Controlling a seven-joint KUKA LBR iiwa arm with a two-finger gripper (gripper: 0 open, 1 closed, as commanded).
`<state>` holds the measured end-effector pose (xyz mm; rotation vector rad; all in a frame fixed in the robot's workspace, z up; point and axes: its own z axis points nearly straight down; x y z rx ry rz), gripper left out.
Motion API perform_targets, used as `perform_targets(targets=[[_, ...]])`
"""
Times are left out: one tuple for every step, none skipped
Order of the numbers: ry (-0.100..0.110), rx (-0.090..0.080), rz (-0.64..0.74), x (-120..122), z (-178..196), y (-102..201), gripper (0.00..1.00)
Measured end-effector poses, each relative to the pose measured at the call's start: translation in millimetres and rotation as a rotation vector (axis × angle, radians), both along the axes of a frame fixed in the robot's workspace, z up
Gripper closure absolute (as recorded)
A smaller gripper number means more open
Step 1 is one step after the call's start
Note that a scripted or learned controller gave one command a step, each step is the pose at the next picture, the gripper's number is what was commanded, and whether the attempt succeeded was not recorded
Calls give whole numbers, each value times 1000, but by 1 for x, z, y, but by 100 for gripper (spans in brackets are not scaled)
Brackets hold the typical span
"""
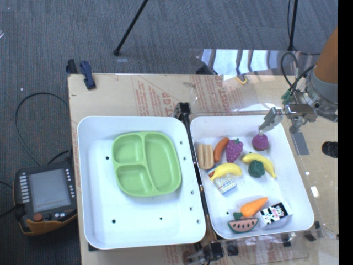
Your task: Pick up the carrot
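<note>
Grey metal, the gripper (282,121) hangs over the right bin's (295,164) one-o'clock corner, fingers spread wide and holding nothing (one tip sits just above a purple fruit (260,142)). The carrot (254,206) lies well apart at six o'clock, beside a watermelon slice (242,224).

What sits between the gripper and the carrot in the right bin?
In the camera view, a yellow banana and a dark green vegetable lie between the gripper and the carrot.
</note>
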<state>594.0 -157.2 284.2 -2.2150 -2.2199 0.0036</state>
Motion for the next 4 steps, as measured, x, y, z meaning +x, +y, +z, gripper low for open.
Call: perform_targets(targets=[[11, 3, 19, -88, -76, -11, 0], [-1, 2, 74, -102, -200, 0, 0], [3, 4, 134, -120, -200, 20, 0], [4, 6, 123, -119, -193, 19, 100]])
